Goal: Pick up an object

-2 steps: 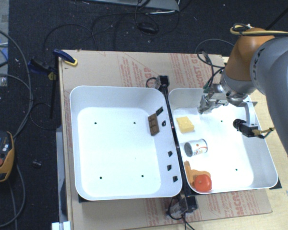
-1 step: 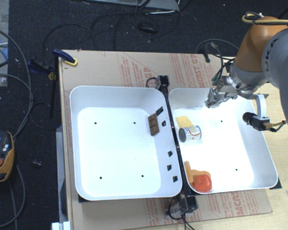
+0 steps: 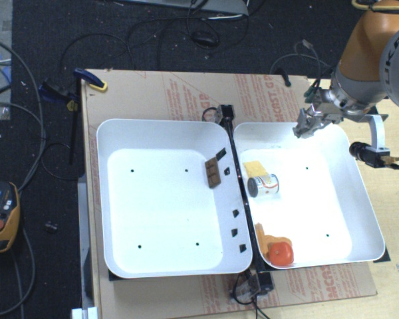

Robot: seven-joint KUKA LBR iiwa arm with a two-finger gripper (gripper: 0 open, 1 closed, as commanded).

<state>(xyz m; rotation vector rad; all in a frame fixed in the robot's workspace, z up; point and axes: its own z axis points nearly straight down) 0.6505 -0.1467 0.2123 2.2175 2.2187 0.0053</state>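
From my station I see a brown block (image 3: 213, 173) against the left bin's (image 3: 120, 138) right wall. In the right bin (image 3: 359, 178) a yellow card (image 3: 254, 168) touches a small can (image 3: 263, 185); an orange-red toy (image 3: 277, 249) sits at the near-left corner. The gripper (image 3: 304, 129) hovers over the far rim; I cannot tell its grip.
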